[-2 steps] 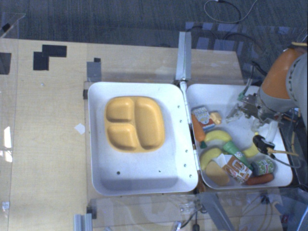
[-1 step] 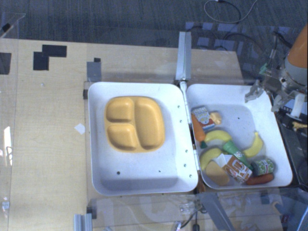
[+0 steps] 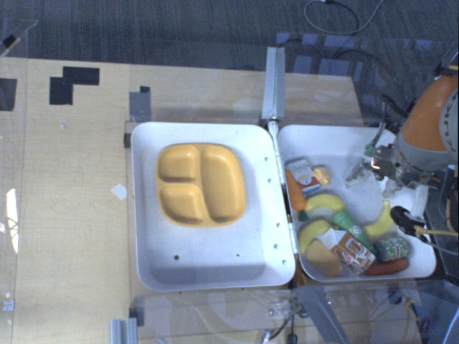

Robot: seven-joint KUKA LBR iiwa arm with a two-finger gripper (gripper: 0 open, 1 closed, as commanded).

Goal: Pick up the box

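Gripper (image 3: 373, 165) hovers at three o'clock of the right bin (image 3: 337, 136), perhaps empty, grip unreadable, approaching the box (image 3: 304, 175).

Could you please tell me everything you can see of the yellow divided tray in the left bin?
The yellow divided tray is a rounded, roughly square dish of what looks like smooth plastic, moulded into three compartments: two smaller ones on its left side, one above the other, and a long one on its right. It lies flat and upright on the floor of the left white bin, toward the bin's far half. Nothing lies in it and nothing touches it but the bin.
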